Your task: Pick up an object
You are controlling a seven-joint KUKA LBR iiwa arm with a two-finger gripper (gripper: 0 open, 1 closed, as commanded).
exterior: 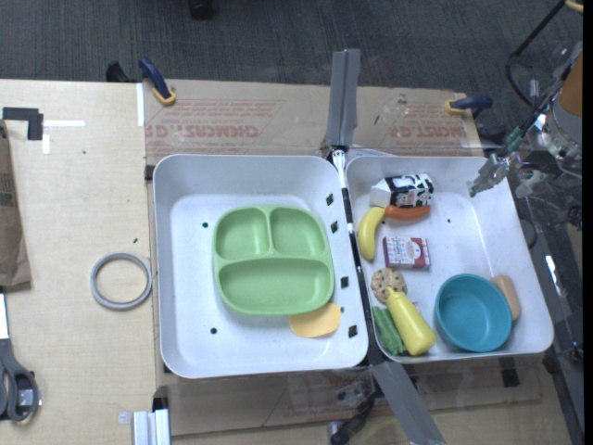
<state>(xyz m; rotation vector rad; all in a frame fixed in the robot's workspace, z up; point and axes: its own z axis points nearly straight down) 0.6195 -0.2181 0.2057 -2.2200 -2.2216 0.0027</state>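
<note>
The right bin [519, 239] holds the pickable things. A small black-and-white carton [406, 191] lies near its far wall, touching an orange piece [408, 213] just in front of it. A banana [370, 232] lies along the left wall, beside a small red-and-white packet [407, 252]. Nearer the front sit a cookie [386, 283], a yellow bottle [410, 321] lying tilted, and a green pod [386, 331] against the bottle's left side. A blue bowl [473, 312] stands upright in the front right corner, with a tan piece [507, 296] touching its right rim.

The pincer [491, 171] hangs at the bin's far right corner, over the rim, with nothing between its fingers; how far they are parted cannot be told. The carton is the nearest item, off to its left, apart from it. The bowl lies well in front of it.

The left bin [176, 248] carries a green divided plate [273, 260], with a yellow piece [316, 322] tucked at the plate's front right edge.

On the surface [74, 211] left of the bins lies a grey ring [121, 279].
</note>
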